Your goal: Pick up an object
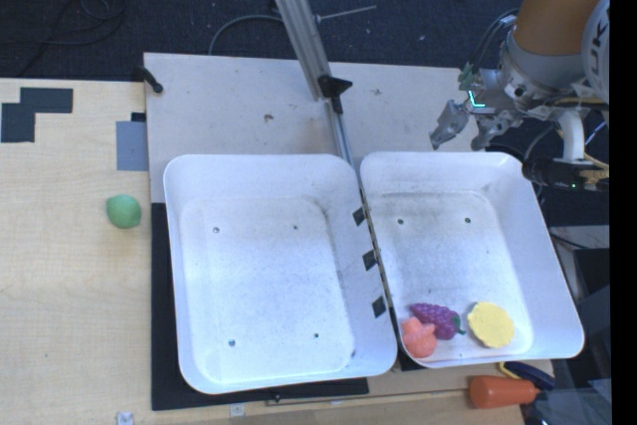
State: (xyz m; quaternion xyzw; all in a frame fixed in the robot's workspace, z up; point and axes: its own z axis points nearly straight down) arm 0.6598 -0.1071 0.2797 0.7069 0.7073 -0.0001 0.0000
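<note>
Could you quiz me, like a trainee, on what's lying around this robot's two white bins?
1. True or false: the green ball lies inside the left bin.
2. Which bin holds the purple grapes? A) left B) right
3. Fill in: the end effector hovers above the right bin's ___ edge.

Key: 1. False; it sits on the wooden bench outside the bins. 2. B, by the yellow piece and orange piece. 3. Far.
</note>
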